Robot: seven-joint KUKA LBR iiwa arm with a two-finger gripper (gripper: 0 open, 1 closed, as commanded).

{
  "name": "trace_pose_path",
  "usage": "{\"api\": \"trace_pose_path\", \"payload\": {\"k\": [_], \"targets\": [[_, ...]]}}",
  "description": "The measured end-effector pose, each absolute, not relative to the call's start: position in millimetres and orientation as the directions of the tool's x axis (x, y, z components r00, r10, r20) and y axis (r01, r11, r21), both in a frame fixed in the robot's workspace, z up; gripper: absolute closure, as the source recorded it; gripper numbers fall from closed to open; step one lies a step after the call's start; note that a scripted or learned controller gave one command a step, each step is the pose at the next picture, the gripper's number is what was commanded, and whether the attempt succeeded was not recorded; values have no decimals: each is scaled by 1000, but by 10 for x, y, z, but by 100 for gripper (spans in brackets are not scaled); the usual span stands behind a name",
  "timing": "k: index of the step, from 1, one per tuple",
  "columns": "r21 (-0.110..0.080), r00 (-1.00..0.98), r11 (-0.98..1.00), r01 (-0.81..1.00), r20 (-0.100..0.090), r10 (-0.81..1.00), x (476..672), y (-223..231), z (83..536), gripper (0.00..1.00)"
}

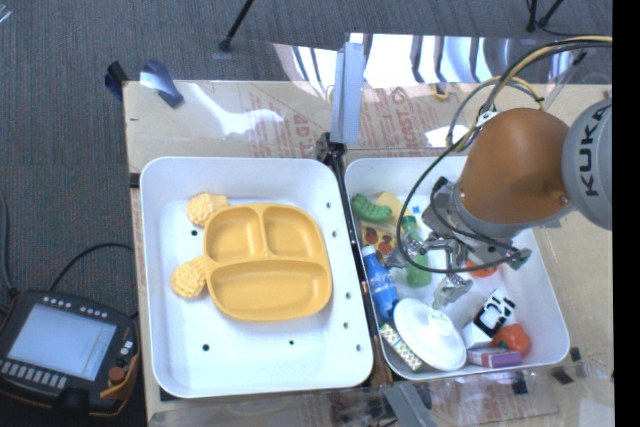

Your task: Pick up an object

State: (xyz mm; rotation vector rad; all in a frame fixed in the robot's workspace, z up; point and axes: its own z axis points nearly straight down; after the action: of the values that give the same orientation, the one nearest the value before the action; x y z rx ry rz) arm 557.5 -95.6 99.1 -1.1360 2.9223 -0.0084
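A grey carpeted floor surrounds the tabletop (230,120), with tripod legs at the rear and a teach pendant (60,347) at lower left. The left bin (160,315) carries a yellow divided plate (267,261) with two bear-ear knobs on its left edge.

The right bin (553,310) is cluttered. Reading across: a green toy (372,208) near the upper left corner, a blue bottle (379,283) lying along the left wall, a white lid (430,333) at lower centre, a black-and-white toy (493,312), then an orange piece and a pink block in the lower right corner.

The gripper (448,287) hangs above the middle of the right bin, just above the white lid. Nothing is seen between its fingers; whether they are spread or closed cannot be told.

Judged the nearest candidate, the white lid is a round, shallow, glossy disc with a small central knob. It should be light and rigid but slippery. The knob or the rim offers the likeliest hold; the flat face offers none.
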Motion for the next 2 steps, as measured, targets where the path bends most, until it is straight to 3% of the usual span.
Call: {"api": "trace_pose_path", "payload": {"k": [1,2], "targets": [[-5,-854,854,-521,-3,-521,5592,-913,920,0],[-3,-852,852,-523,-3,-523,5694,-922,918,0]]}}
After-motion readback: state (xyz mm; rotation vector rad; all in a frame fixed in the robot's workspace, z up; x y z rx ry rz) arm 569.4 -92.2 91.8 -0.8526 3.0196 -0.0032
